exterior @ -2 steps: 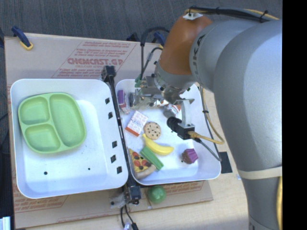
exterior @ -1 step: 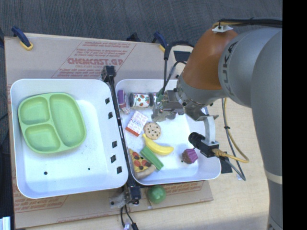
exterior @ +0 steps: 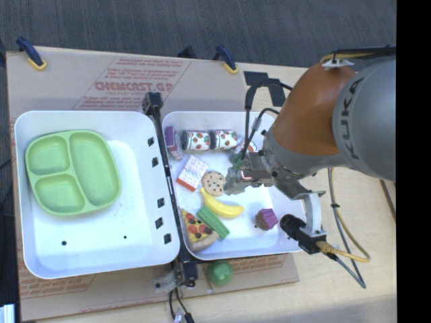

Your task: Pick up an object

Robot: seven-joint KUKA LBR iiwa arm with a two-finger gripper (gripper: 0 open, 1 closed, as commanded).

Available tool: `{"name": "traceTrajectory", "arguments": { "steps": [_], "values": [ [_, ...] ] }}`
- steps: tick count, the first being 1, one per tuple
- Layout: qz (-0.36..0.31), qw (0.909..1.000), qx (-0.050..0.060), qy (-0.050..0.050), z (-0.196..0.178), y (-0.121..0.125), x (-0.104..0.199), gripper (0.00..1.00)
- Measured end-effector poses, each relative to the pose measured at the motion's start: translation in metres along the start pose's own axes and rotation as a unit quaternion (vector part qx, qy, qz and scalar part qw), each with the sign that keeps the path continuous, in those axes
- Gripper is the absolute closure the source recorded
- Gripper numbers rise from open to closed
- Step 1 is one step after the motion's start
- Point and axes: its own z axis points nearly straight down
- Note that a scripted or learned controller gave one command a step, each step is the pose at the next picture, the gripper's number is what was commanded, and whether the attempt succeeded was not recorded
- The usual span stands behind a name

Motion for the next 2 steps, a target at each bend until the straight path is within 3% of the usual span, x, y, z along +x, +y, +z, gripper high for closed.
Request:
{"name": "traceTrajectory", "arguments": {
  "steps": [1, 2],
  "values": [
    [-0.002, 1.0000, 0.000, 0.000, 0.003, -0.001, 0.029, 1.00],
    [-0.001, 1.0000, 0.001, -0.001, 0.023, -0.003, -0.045, 1.00]
  ]
}}
